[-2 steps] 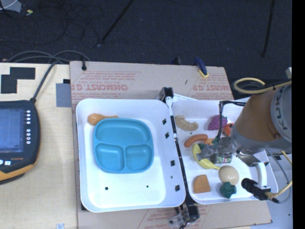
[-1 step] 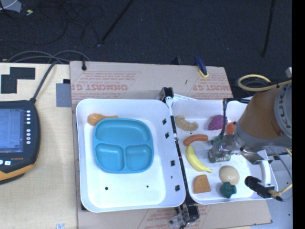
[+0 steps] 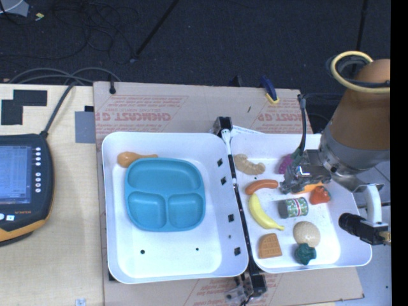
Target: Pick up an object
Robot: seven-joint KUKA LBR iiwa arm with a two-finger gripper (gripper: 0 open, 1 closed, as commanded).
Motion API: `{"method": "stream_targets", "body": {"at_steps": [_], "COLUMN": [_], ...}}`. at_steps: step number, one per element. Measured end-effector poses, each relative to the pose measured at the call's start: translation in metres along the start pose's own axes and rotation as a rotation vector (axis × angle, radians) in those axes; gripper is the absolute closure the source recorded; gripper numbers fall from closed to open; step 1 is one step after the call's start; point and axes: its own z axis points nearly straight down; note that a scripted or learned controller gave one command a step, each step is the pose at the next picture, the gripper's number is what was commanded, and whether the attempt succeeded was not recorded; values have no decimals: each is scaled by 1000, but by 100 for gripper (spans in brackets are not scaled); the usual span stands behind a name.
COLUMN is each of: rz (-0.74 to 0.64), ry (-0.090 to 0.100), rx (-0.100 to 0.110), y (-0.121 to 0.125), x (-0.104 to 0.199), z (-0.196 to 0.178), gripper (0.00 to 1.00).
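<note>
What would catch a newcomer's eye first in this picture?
Probably the blue divided plate, large and bright in the left bin. Next, the small food toys in the right bin, notably the yellow banana, with the gripper low over the bin's far side.

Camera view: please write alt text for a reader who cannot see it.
The arm's gripper is low in the right bin among toy foods: a banana, a hot dog, a can. The left bin holds a blue divided plate.

Blue tray (image 3: pixel 166 193), yellow banana (image 3: pixel 261 212)
</note>
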Motion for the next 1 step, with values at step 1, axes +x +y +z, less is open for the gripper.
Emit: {"method": "stream_targets", "body": {"at_steps": [1], "rz": [0], "ry": [1], "rx": [12], "y": [-27], "x": [79], "z": [-21], "gripper": [100]}}
